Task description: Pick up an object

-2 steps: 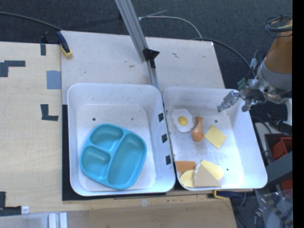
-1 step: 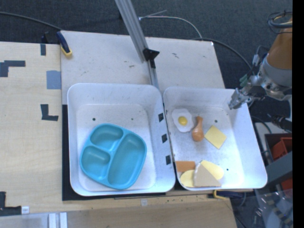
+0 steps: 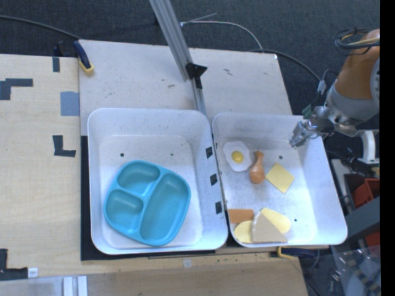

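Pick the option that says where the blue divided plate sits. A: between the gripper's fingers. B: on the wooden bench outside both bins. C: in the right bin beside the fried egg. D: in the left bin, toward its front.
D: the blue divided plate lies on the floor of the left bin, while the fried egg is in the right bin.
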Controlling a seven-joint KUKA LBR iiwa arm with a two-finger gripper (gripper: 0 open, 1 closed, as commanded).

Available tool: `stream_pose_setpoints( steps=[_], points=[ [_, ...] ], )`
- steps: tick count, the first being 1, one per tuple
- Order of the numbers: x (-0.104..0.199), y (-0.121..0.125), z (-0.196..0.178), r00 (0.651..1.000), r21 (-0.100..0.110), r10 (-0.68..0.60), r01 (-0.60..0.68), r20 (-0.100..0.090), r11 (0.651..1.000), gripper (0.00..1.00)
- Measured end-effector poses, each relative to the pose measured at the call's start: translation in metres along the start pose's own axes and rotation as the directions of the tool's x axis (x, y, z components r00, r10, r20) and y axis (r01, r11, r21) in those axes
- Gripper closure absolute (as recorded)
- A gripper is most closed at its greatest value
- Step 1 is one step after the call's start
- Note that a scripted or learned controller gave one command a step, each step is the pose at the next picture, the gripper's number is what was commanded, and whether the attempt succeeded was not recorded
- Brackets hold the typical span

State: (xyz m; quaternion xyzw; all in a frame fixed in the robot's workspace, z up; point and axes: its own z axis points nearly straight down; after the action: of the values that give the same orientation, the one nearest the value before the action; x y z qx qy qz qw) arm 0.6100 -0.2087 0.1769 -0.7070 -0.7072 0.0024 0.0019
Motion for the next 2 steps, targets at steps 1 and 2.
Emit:
stream_pose_setpoints(
  steps=[1,2],
  points=[
    [0.042,-0.035,-0.046,1.0,-0.005,-0.002,0.002,-0.002,1.0,1.0],
    [0.087,-0.039,0.019,1.0,0.002,-0.004,0.004,-0.003,1.0,1.0]
  ],
)
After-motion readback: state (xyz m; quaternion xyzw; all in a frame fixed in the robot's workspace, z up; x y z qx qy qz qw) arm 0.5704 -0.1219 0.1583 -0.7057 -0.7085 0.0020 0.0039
